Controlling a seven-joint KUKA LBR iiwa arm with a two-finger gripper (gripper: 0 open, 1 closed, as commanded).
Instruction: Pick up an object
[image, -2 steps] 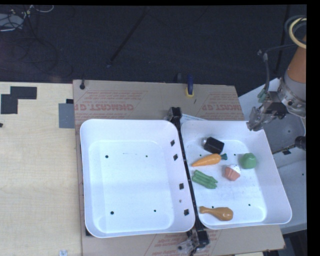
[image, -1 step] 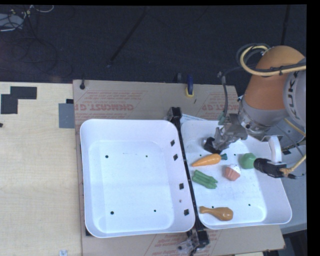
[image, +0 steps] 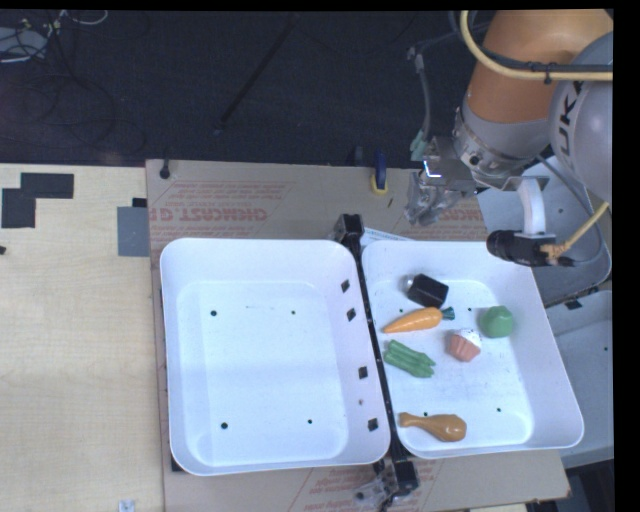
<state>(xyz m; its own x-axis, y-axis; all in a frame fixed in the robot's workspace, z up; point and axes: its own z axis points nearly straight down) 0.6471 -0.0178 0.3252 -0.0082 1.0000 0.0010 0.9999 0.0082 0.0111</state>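
— Picked up anything yet?
— No. Gripper (image: 432, 200) up high past the far rim of the right bin (image: 560, 400), holding nothing. Toys all lying below it: black block (image: 428, 290) nearest, then carrot (image: 414, 321), green ball (image: 495, 321), green pod (image: 410, 358); drumstick (image: 433, 427) farthest.
— Open or closed?
— Can't tell. Too small and blurry up there.
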